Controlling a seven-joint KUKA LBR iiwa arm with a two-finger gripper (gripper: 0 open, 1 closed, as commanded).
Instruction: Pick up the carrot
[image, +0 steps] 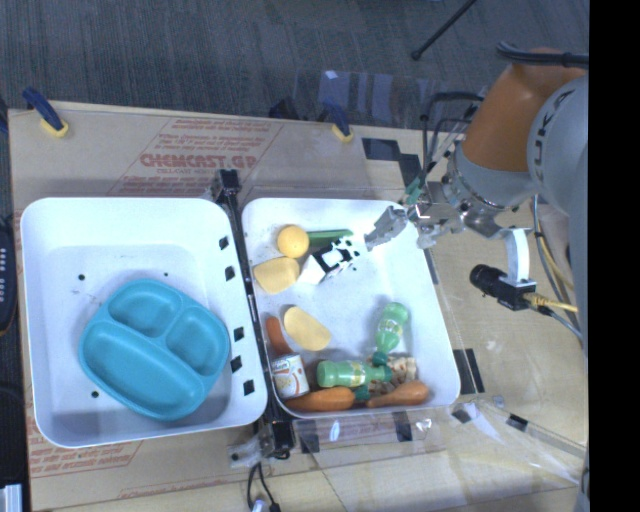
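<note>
The gripper is held over the far right corner of the right bin, above the clutter, presumably so a descent can be lined up. Whether it is released or clenched cannot be told from this slant.

The carrot lies flat against the near wall of that bin, well apart from the gripper. A second orange piece lies just right of it, perhaps another carrot. A can is crowded against its left end and a green bottle lies just behind, so little room is left. The left bin bears a blue tray.
</note>
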